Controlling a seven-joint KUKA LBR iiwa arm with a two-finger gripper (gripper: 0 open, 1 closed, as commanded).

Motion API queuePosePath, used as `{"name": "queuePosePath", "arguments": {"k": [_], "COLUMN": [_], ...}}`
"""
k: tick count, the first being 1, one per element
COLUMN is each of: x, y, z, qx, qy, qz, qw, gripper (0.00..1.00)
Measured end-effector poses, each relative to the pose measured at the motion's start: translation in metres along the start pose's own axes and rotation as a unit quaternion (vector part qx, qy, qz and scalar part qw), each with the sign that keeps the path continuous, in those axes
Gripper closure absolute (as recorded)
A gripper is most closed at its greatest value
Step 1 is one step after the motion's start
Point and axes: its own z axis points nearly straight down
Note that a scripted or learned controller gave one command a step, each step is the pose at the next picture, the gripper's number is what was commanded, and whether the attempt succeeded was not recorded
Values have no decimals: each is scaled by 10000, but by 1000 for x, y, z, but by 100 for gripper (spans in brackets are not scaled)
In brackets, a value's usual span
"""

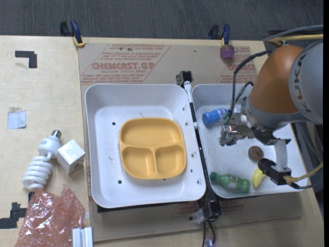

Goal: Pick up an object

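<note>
My gripper (230,136) hangs over the middle of the right bin (208,101), with bare bin floor beneath its tips. A blue bottle (212,117) lies just up and left of it. A brown round disc (255,153) sits to its lower right. At the bin's front lie a green bottle (230,182) and a small yellow banana-shaped piece (257,178). I see nothing between the fingers.
The left bin (103,138) holds a yellow three-compartment plate (152,148). Left of the bins lie a spiral light bulb (41,162), a white cube (71,156) and crumpled pink plastic (49,217). A purple knob (227,51) stands behind the right bin.
</note>
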Motion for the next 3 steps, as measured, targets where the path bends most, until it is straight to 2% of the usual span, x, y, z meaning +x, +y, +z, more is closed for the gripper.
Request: {"name": "queuePosePath", "arguments": {"k": [1,2,3], "x": [0,-61,-69], "y": [0,-4,78], "z": [0,80,100], "qx": [0,7,6], "qy": [1,1,-2], "qz": [0,11,-10], "qw": [10000,10000,10000], "gripper": [0,0,0]}}
